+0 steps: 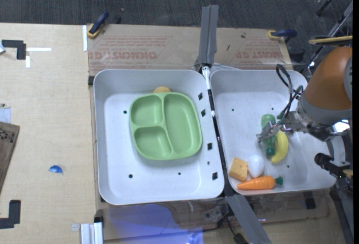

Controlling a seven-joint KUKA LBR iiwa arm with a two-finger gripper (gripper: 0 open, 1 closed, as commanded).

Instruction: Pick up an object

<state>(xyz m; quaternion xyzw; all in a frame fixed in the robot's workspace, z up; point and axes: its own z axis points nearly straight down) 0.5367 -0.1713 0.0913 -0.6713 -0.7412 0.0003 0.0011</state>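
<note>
The right bin (247, 88) is taken as the landmark. Near its front rim a carrot (257, 183) is seen, lying flat with its green end toward the right. Just behind the carrot, a white egg-shaped object (256, 165) and a yellow-orange block (238, 169) are set side by side, touching or nearly so. Further back, toward the bin's right side, a banana (281, 146) is laid beside a green object (268, 123). The claw (270, 135) is lowered over these two, at the banana's left edge; whether it is spread or pinching cannot be told. To the left of the right bin, a green divided plate (166, 125) is held in the left bin (112, 142).
</note>
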